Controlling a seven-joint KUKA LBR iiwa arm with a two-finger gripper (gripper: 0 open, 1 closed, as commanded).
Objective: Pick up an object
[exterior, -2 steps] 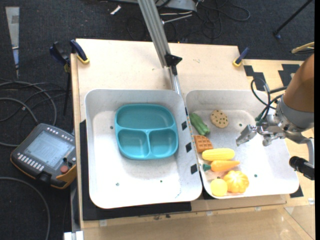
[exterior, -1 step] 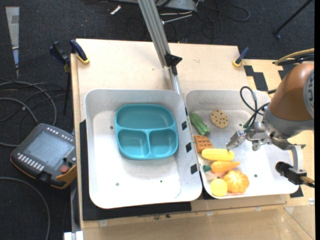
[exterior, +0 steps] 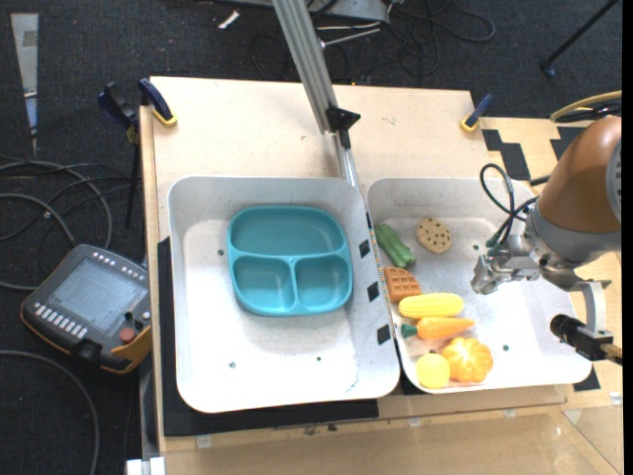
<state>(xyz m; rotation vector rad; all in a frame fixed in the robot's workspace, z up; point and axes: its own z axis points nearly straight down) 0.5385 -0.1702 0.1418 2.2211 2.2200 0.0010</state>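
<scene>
My claw [exterior: 487, 277] hangs over the right bin [exterior: 564, 359]; whether it is parted or closed, I cannot tell. Toy corn cob [exterior: 430, 306] lies at its eight o'clock, cookie [exterior: 433, 234] at ten.

The bench holds 2 shallow white plastic bins: the left bin [exterior: 198, 295] and the right bin [exterior: 534, 349]. The left bin contains 1 teal plastic tray [exterior: 290, 259] with 3 compartments. Right of that tray lie 7 toy foods: 1 green pickle [exterior: 395, 244], 1 round tan cookie [exterior: 433, 234], 1 brown square waffle [exterior: 403, 285], 1 yellow corn cob [exterior: 430, 306], 1 orange carrot [exterior: 443, 328], 1 orange pumpkin-like fruit [exterior: 469, 359] and 1 yellow lemon [exterior: 433, 370].
</scene>
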